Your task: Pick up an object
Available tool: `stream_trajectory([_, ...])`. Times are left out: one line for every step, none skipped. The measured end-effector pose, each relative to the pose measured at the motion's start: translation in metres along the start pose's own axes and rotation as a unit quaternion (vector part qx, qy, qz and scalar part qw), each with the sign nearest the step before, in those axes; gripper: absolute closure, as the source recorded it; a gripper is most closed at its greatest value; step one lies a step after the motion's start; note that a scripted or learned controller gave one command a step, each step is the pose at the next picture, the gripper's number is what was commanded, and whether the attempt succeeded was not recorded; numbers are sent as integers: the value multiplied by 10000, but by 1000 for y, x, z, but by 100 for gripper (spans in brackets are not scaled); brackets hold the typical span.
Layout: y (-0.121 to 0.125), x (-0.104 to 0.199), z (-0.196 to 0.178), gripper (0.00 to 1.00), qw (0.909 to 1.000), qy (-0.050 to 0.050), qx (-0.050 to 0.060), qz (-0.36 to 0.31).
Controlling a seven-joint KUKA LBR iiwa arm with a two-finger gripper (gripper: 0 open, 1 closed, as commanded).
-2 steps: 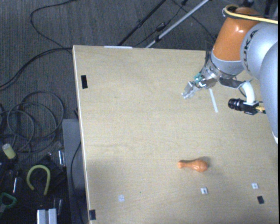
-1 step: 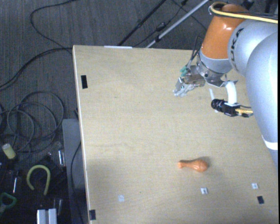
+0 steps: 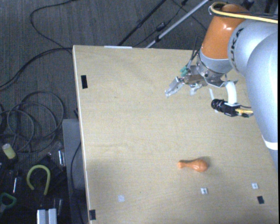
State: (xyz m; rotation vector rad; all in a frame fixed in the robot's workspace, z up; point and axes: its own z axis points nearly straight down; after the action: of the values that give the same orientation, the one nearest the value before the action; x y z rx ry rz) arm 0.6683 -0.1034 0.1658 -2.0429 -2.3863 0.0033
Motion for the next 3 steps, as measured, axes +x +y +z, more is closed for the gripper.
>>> stream_trajectory([-16,-103,67,0,9973,-9,-1,-733])
stream_trajectory([-10,-65,82,0,9913,-4,-4,-1314])
stream_trajectory([-10,-64,36,0,9930,8,-17,-1184])
